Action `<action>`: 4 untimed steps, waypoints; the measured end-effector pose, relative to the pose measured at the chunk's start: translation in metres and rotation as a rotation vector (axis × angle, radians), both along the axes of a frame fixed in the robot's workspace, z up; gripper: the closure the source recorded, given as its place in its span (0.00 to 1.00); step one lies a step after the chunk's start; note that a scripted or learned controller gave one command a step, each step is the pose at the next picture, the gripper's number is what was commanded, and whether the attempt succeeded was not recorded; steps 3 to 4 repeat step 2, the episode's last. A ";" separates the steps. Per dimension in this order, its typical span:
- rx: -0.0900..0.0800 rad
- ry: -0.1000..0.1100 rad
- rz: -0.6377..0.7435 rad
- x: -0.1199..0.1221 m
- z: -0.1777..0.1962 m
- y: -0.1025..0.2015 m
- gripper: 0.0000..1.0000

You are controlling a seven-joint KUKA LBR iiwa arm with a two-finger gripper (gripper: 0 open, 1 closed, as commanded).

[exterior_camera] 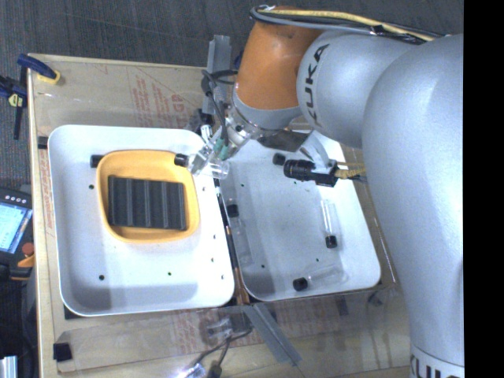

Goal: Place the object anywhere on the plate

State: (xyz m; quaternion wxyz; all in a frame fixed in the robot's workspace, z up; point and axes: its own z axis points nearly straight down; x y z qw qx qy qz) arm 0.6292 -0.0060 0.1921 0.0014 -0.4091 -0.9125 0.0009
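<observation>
Where the bench lies nearest, a clear tube [321, 275] with a black cap rests right of the plate [142, 162], well apart, in the other bin [276, 239]. Beyond, the arm [346, 61] bends down to the plate's far right corner, its gripper [209, 157] just beside the rim; whether it grasps anything cannot be told.

- The arm [409, 132] is a chunky thing: smooth, rounded, light grey shells with a slight metallic sheen, shaped like fat tubes.
- A glossy orange band [272, 69] wraps the section above the wrist, kinda pumpkin coloured.
- Black KUKA lettering [312, 73] sits on the grey shell right beside the orange.
- Under the orange there's a darker silvery wrist ring [256, 128].
</observation>
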 end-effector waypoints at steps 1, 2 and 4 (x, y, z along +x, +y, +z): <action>0.001 0.000 0.252 -0.018 0.000 0.018 1.00; 0.000 0.000 0.251 -0.018 0.000 0.017 0.00; 0.000 0.000 0.251 -0.018 0.000 0.017 0.00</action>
